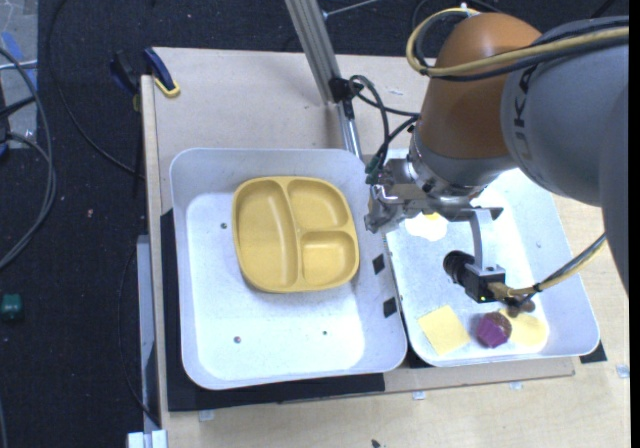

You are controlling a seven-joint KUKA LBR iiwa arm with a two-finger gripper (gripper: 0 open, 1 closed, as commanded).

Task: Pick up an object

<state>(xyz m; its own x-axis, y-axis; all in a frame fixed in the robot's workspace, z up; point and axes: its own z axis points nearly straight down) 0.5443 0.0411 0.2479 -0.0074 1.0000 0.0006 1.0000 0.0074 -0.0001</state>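
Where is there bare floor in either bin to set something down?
Left bin: a broad bare strip along the near wall, below the yellow plate, and a narrower one at the view's left of it. Right bin: crowded; the arm overhangs it, and the yellow square and purple object fill its near end.

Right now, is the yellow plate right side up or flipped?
Right side up. The yellow plate lies flat in the left bin, its three compartments facing up, nothing in them.

The yellow plate looks smooth plastic, the white bin matt, the bench wooden.
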